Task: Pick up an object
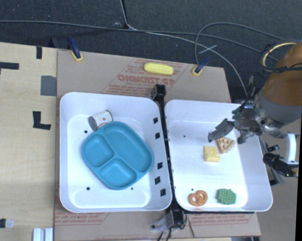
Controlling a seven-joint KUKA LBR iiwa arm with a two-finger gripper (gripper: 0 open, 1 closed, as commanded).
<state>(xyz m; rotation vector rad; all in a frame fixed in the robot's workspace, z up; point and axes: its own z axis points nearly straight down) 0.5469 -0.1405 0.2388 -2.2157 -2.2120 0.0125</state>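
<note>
- Pizza slice (224,144) is lying in the right bin (253,200), near its back right corner, touching the yellow cheese block (211,154) beside it.
- The gripper (231,131) is hovering just above the slice, its fingers standing apart with nothing between them.
- The slice is looking like a light, stiff toy, probably smooth; pinching across its narrow width should be working best.
- A pretzel (198,198) and a green piece (226,196) are sitting along the front edge.
</note>
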